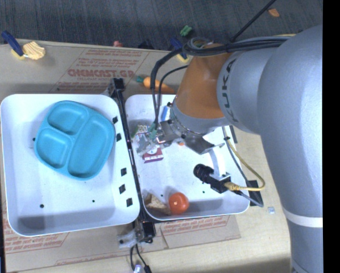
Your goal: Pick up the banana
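Grey arm low over right bin, jaws' spread impossible to tell.

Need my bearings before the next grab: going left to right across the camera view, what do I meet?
Blue divided plate in the left bin → red-and-white packet → orange-red ball in the right bin → arm's orange band.

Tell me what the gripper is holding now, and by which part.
It cannot be told: the gripper sits low in the right bin over small clutter, with its tip too unclear to show any hold.
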Robot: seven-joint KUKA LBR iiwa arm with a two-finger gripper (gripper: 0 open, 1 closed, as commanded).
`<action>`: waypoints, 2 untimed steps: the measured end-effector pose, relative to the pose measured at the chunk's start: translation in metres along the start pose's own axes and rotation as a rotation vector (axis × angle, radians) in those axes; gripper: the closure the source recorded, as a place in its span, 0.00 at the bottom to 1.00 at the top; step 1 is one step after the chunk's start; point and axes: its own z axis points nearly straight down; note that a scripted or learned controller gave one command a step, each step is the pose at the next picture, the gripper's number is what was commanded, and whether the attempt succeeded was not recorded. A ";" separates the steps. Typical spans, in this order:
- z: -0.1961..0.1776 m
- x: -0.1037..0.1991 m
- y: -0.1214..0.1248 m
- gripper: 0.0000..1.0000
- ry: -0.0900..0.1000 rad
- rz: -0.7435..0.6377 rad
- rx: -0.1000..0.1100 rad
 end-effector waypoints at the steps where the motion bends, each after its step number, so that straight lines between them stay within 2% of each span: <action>1: -0.055 -0.069 -0.079 1.00 -0.002 -0.312 -0.001; 2: 0.001 0.030 -0.012 1.00 0.001 -0.173 0.002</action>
